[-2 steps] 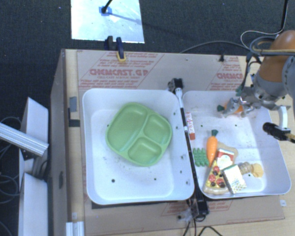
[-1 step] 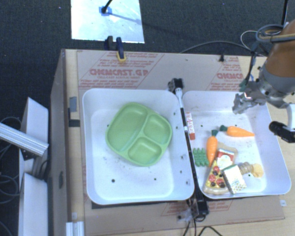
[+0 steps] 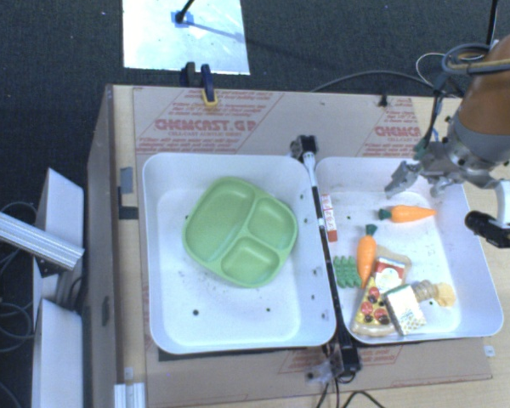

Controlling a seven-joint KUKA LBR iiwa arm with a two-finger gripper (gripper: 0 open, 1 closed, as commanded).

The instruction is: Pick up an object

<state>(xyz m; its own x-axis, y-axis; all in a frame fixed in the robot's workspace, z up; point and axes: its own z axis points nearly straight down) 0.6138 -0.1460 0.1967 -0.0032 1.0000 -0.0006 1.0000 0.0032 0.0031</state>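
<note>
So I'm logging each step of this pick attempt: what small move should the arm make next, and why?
Probably a short drop straight down toward the carrot lying flat near the far end of the right bin. The gripper hangs just above and beyond it with nothing in it, and that carrot lies apart from the clutter nearer the camera.

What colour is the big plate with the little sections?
Light green plate, seen in the camera view.
</note>
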